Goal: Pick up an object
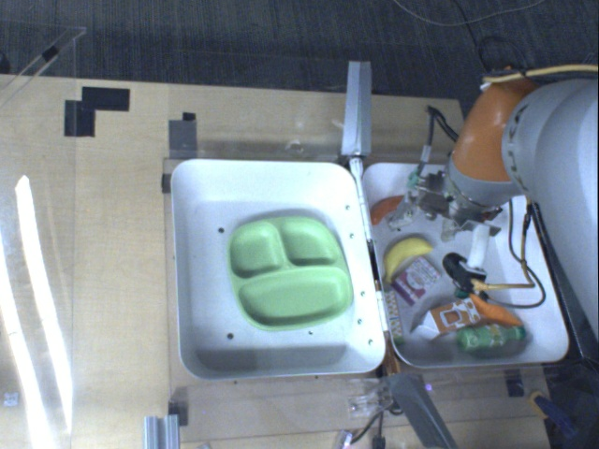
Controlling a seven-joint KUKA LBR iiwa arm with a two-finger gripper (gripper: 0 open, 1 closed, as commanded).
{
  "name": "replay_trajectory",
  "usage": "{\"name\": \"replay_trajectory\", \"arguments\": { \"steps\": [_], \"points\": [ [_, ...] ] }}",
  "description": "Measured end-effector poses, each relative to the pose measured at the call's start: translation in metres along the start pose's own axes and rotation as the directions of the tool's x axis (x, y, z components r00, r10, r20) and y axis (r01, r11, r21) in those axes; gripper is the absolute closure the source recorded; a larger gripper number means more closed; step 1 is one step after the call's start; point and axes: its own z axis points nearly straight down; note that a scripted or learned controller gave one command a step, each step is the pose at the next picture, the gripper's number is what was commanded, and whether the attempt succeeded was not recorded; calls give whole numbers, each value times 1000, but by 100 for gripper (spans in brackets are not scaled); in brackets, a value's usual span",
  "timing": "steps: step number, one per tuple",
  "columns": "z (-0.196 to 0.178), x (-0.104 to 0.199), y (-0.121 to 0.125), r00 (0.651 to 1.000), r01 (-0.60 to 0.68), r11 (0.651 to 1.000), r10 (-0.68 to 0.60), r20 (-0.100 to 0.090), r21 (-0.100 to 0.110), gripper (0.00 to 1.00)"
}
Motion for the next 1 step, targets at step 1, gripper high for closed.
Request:
{"name": "replay_trajectory", "arguments": {
  "steps": [1],
  "points": [
    [11, -14, -44, 1000, -22, 1000, 22, 3, 4, 0]
  ]
}}
